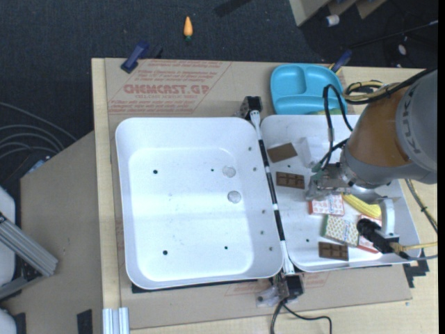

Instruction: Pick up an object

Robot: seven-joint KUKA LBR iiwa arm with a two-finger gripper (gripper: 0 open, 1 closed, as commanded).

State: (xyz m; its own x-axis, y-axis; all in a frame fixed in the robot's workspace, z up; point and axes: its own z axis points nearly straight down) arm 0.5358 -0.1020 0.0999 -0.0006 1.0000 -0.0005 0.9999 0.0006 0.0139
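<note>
My gripper (322, 185) hangs low in the right bin (300, 232), near its middle, on the grey arm with the orange band. Just left of it lies a dark brown ridged block (290, 180). A red-and-white card (327, 206) lies directly below the gripper, partly under it. Further back sits a flat brown card (281, 152). Toward the front are a patterned card (341, 230) and a second brown block (334, 251). A yellow strip (361, 204) shows beneath the arm on the right. Nothing is visibly held.
The left bin (126, 141) is white, with two small round marks on its floor. A blue divided tray (304, 89) stands behind the right bin. The arm covers the right bin's right side. A black divider runs between the bins.
</note>
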